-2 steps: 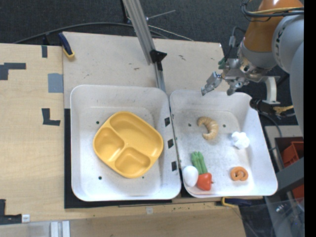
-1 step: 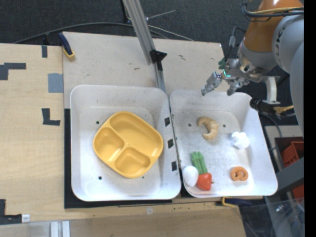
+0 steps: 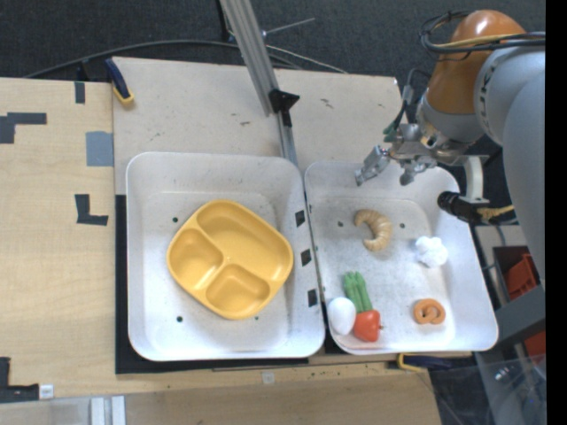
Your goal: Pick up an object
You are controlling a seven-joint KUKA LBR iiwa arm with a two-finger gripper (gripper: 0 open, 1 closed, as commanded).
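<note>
Gripper (image 3: 386, 170): fingers spread apart, nothing between them, poised over the far rim of the right bin (image 3: 461, 326).

Right bin contents: croissant (image 3: 376, 229) nearest the gripper, with bare floor around it; white crumpled piece (image 3: 432, 251) close to the right wall; orange ring (image 3: 429, 312) near the front right corner; white egg (image 3: 341, 312), red tomato (image 3: 367, 325) and green stalks (image 3: 356, 289) clustered against the front left edge.

Left bin (image 3: 146, 237): yellow divided tray (image 3: 230, 258), centred, margin all round.
</note>
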